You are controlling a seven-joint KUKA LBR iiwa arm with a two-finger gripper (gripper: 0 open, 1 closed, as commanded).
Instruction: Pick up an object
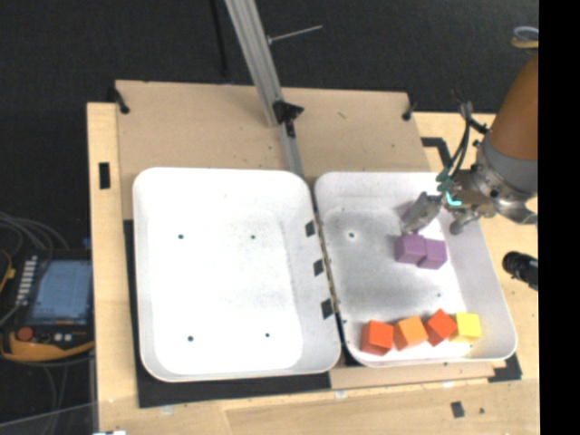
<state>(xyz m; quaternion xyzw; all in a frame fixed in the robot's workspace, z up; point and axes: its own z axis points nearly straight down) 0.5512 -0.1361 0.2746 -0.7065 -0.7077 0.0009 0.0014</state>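
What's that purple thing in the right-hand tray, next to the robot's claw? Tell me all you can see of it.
The purple block is small, matte and boxy, possibly two cubes side by side; the picture is too coarse to tell. It lies flat on the floor of the right bin, in its far half, turned slightly askew. The gripper hangs just beyond it, fingers spread, not around it. The row of orange, red and yellow blocks lies well apart.

The arm (pixel 515 120) runs off the right edge above its wrist. The gripper (pixel 435 223) is blurred, its fingers seemingly spread. The counter (pixel 272 413) is cut off below.
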